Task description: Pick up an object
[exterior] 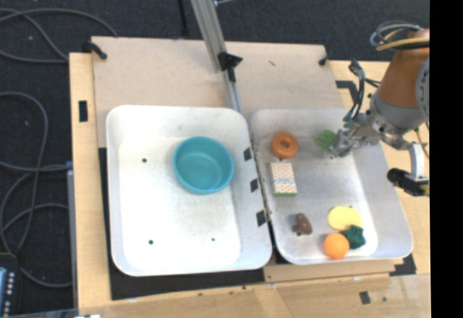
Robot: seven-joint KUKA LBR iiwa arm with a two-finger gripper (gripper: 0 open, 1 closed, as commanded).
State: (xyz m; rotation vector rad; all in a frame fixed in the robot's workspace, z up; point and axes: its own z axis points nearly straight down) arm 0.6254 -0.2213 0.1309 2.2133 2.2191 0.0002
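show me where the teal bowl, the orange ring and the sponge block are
teal bowl (pixel 203 165), camera view, on its inner floor.
orange ring (pixel 284 144), camera view, on its band.
sponge block (pixel 283 178), camera view, on its top face.

Even, fairly bright light falls from overhead, leaving only faint, soft shadows. The two white bins (pixel 130 165) left of the end effector (pixel 341 144) look nearly washed out. The picture is low in detail and slightly soft, and the end effector itself is blurry.
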